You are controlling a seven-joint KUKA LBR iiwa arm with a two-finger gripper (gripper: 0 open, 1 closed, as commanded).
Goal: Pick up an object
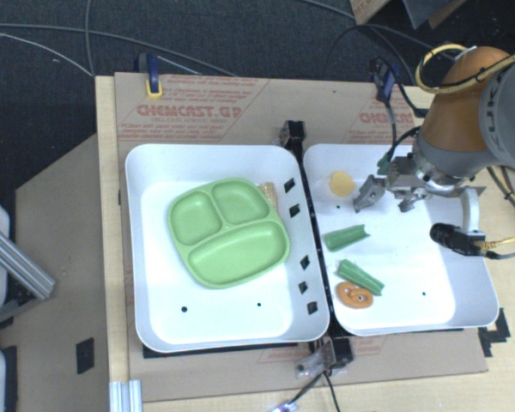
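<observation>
My gripper [386,196] hangs over the back of the right bin [463,307], its two grey fingers spread apart with nothing between them. A small yellow piece [342,182] lies just left of the fingertips. Below it rests a green bean-like piece [345,237], and nearer the front lies another green piece [360,275] touching an orange slice [354,296]. All of these sit in the left half of the right bin.
The left bin [154,316] holds a green divided plate [229,231] with a small tan item [268,195] at its back right edge. A black divider with clips [299,221] runs between the bins. A black cable plug [453,238] hangs over the right bin.
</observation>
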